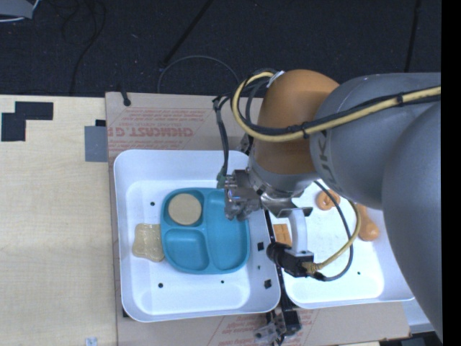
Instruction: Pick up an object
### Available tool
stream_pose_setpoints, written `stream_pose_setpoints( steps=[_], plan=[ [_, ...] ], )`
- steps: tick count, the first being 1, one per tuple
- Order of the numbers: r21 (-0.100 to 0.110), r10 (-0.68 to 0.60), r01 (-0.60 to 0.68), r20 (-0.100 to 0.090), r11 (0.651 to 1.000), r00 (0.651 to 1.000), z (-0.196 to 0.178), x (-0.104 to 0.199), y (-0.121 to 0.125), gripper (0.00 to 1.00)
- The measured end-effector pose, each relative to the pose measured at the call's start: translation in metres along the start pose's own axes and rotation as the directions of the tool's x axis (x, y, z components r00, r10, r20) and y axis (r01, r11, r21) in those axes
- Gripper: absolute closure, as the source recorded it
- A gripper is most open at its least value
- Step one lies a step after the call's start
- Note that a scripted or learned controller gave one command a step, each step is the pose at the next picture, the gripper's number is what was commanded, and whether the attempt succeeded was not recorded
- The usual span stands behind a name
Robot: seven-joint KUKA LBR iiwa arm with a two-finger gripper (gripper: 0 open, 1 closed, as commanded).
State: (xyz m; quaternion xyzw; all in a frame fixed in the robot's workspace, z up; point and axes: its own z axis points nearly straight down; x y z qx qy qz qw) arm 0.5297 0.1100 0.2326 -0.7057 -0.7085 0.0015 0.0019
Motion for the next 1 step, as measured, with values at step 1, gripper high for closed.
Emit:
stream_pose_setpoints(
  steps=[1],
  plan=[
    [0.0, 0.002, -0.002, 0.001, 1.0, 1.0, -0.0001, -0.0012, 0.0001, 0.0]
  ],
)
